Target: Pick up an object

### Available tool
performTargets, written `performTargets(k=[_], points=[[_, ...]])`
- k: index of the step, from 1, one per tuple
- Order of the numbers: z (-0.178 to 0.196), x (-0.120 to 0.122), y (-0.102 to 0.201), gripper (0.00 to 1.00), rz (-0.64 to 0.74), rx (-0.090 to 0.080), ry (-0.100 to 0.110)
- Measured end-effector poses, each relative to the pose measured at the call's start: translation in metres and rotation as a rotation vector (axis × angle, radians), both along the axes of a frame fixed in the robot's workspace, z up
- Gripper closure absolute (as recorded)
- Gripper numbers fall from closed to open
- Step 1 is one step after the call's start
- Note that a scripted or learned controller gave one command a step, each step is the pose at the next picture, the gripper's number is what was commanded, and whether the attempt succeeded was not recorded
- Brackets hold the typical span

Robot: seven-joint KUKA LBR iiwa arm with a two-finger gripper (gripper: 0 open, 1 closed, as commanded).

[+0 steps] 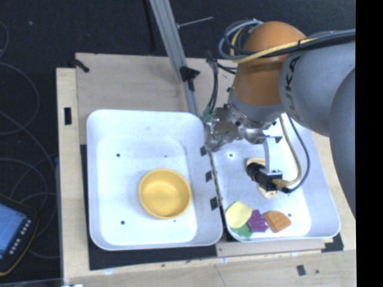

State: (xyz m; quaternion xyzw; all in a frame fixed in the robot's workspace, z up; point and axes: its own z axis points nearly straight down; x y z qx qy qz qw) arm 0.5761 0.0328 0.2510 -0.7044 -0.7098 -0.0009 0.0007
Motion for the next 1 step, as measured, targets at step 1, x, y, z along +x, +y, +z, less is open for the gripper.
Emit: performTargets(k=[1], points=[[-0.0168, -0.0233, 0.0455, 1.00, -0.001, -0.002, 0.002]])
